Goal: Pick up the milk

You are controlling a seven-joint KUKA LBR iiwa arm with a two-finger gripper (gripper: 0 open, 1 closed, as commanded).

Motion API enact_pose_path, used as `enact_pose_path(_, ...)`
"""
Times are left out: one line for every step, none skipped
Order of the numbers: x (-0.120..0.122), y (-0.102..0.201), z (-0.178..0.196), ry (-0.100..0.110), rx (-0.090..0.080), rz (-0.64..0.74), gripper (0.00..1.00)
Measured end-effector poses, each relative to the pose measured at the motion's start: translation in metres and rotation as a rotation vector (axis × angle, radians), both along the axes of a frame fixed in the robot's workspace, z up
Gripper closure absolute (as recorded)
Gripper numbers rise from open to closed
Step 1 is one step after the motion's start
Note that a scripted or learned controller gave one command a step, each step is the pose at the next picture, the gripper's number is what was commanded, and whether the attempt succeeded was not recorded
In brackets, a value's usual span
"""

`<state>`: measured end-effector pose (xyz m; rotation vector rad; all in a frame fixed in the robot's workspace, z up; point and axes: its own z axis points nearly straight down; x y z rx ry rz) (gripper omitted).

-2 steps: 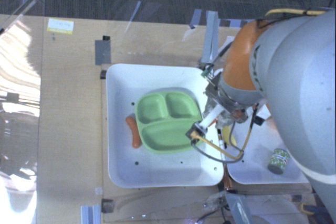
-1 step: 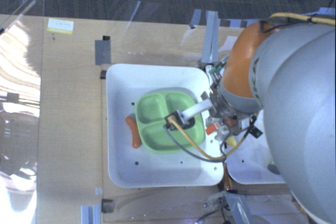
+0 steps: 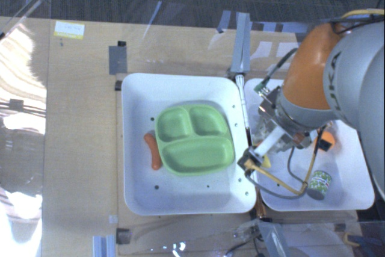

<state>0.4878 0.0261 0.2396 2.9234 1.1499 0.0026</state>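
- Camera view looks down at a slant on a wooden bench (image 3: 72, 147) bearing two shallow white bins side by side.
- The left bin (image 3: 138, 189) holds a green divided tray (image 3: 194, 139) with three compartments, lying flat near the bin's middle.
- An orange, sausage-shaped piece (image 3: 153, 150) lies on the bin floor, touching the tray's left edge.
- The grey arm (image 3: 355, 78), with its orange band (image 3: 313, 66), reaches in from the right and covers much of the right bin (image 3: 355, 186).
- The hand (image 3: 260, 156) sits low at the inner edge of the right bin, just beside the wall shared with the left bin; its yellow-tipped end points down-left. I cannot tell how far it is open, nor whether it has hold of anything.
- A small can with a green label (image 3: 319, 183) lies on its side in the right bin's lower part, near the cable (image 3: 283, 180) that loops below the wrist.
- A small orange object (image 3: 325, 140) shows just under the arm, partly hidden.
- I cannot pick out the milk with certainty; it may be hidden under the arm.
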Motion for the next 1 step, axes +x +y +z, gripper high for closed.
enact_pose_path(0.0009, -0.1651, 0.1248, -0.008, -0.005, 0.202, 1.0)
